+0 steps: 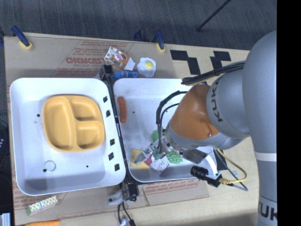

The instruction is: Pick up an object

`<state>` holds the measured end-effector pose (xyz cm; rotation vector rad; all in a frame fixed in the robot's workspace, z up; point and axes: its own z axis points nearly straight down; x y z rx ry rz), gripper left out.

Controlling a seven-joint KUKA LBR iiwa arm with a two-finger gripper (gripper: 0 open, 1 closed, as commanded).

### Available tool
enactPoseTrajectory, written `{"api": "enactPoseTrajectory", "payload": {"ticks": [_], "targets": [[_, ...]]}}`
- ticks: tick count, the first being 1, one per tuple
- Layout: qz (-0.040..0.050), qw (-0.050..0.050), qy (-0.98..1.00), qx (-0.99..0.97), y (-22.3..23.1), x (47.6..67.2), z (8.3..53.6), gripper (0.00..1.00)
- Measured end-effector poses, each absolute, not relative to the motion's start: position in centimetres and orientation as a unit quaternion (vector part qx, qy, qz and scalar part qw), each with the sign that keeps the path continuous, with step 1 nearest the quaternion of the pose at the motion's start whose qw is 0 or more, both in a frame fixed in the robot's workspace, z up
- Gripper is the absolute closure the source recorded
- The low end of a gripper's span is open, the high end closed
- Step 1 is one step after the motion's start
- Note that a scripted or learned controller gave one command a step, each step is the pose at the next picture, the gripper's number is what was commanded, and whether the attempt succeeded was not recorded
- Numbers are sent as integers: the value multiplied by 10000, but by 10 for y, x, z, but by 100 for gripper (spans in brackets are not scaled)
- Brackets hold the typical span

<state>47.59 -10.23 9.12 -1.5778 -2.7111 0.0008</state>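
Honestly, nothing's lifted yet: gripper [157, 158] is down in the right bin [141, 86] among the clutter [162, 163], and whether it's clamped is impossible to tell.

floor [70, 6]: dark grey carpet | bench [61, 60]: brown cardboard cover, blue clamps [21, 36]
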Motion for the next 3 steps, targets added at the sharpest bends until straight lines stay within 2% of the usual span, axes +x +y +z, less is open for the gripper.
{"api": "enactPoseTrajectory", "payload": {"ticks": [1, 3], "targets": [[1, 4, -9110, -4125, -101, 490, 92, 0], [1, 4, -9110, -4125, -101, 490, 92, 0]]}}
